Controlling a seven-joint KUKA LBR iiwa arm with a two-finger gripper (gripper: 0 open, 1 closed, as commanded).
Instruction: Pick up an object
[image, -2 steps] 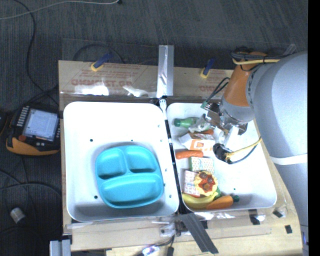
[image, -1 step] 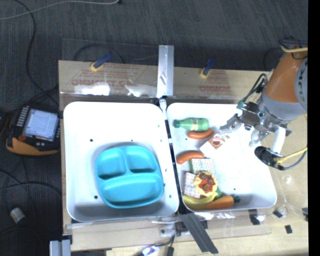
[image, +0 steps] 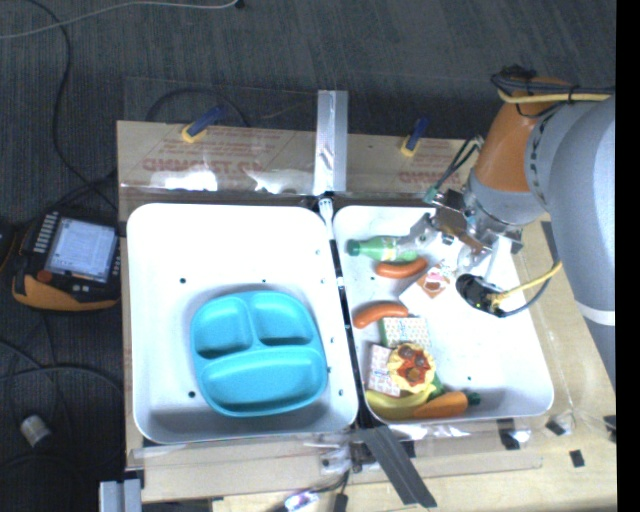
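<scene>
The likeliest target is the green bottle (image: 385, 246), lying on its side near the back of the right bin (image: 520, 390), its long axis running roughly left to right with a slight tilt. Just in front of it lies a sausage (image: 400, 267), almost parallel and nearly touching it. The gripper (image: 432, 226) hangs at the bottle's right end, very close to or touching it, but nothing can be seen clasped there and how far the tool is spread cannot be made out at this size. So the relation that matters is this: the bottle stretches away to the left from the tool, and a grasp would have to close across that long axis, front to back, not along it; in my judgement the neighbouring sausage leaves little room on the near side. A small red-and-white packet (image: 434, 283) lies just below the wrist, and a second sausage (image: 378, 313) sits toward the bin's middle-left. Near the front edge a cluster gathers: a patterned card (image: 385, 365), a pizza slice (image: 411, 366), a banana (image: 395, 405) and a carrot (image: 448, 403). The left bin (image: 160, 240) holds a blue divided tray (image: 260, 350), well apart from the arm.
</scene>
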